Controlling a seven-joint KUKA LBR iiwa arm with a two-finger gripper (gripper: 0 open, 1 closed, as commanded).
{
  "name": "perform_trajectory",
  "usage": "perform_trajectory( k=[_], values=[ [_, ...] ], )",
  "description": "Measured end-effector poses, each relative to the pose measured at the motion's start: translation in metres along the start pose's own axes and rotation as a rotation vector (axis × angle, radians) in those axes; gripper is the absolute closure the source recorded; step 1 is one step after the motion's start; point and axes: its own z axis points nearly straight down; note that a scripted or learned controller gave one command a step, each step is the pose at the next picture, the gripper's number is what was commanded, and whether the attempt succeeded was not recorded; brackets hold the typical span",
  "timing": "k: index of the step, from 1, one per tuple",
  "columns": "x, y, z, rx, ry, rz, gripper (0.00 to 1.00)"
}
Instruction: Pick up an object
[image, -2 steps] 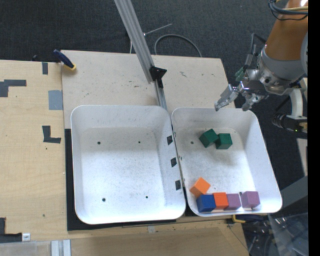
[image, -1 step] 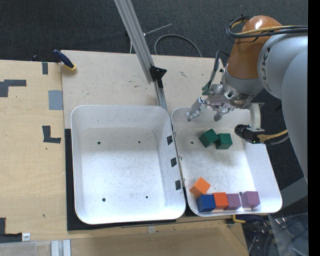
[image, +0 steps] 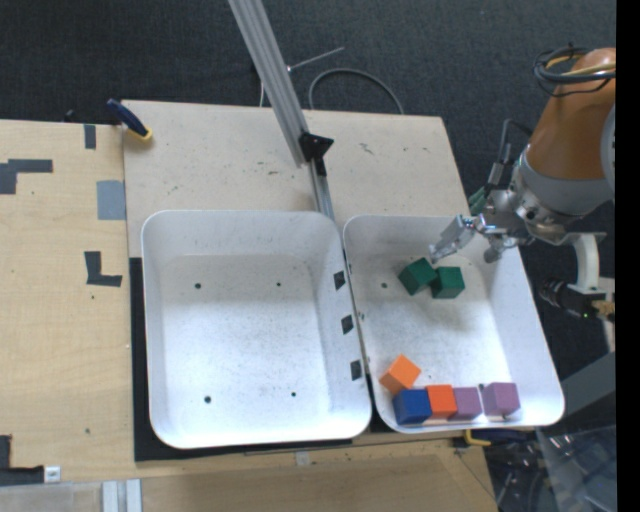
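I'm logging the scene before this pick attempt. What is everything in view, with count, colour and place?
Bins: 2, white, side by side on the bench; left bin, right bin.
Green blocks: 2, touching, upper part of the right bin, second at.
Orange blocks: 2, near the right bin's front; one tilted, one in the row.
Blue block: 1, left end of the front row.
Purple blocks: 2, right end of that row.
Clamp: 1, blue and yellow, bench's far left corner.
Metal rail: 1, grey, slanting from the top.
Arm: 1, grey and orange, right side.
Tool: 1, just above the green blocks.
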Motion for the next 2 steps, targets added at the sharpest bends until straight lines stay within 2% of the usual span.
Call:
perform_trajectory(
  k=[1, 2],
  values=[
    [-0.012, 0.089, 0.100, 0.005, 0.002, -0.008, 0.00],
    [-0.024, 0.095, 0.121, 0.003, 0.001, -0.006, 0.00]
  ],
)
